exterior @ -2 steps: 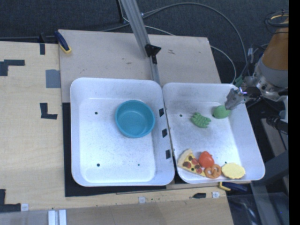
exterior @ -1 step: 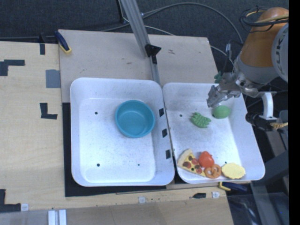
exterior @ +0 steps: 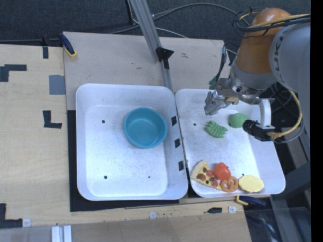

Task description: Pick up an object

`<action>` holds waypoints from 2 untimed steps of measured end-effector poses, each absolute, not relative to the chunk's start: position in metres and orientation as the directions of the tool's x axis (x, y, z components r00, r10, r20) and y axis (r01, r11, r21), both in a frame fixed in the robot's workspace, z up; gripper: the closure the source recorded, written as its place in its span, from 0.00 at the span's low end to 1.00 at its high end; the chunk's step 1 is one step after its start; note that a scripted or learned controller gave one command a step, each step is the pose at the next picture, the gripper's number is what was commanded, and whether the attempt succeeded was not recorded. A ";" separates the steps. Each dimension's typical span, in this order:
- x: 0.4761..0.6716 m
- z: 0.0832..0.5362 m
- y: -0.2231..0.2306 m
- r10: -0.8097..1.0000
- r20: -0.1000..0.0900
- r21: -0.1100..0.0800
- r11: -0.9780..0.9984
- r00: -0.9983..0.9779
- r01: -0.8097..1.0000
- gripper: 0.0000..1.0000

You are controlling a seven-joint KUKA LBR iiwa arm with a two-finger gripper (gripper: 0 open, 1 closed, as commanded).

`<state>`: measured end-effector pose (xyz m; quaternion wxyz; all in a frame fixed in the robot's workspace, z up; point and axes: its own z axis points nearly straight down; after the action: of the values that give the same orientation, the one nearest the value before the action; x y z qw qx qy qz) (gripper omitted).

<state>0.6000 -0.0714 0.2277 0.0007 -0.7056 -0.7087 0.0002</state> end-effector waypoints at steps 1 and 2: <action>0.604 0.237 -0.022 1.000 0.001 0.000 0.005 -0.005 1.000 1.00; 0.601 0.226 0.034 1.000 0.001 -0.002 0.005 -0.005 1.000 1.00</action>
<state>0.6006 0.0340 0.2256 0.0008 -0.7054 -0.7088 0.0003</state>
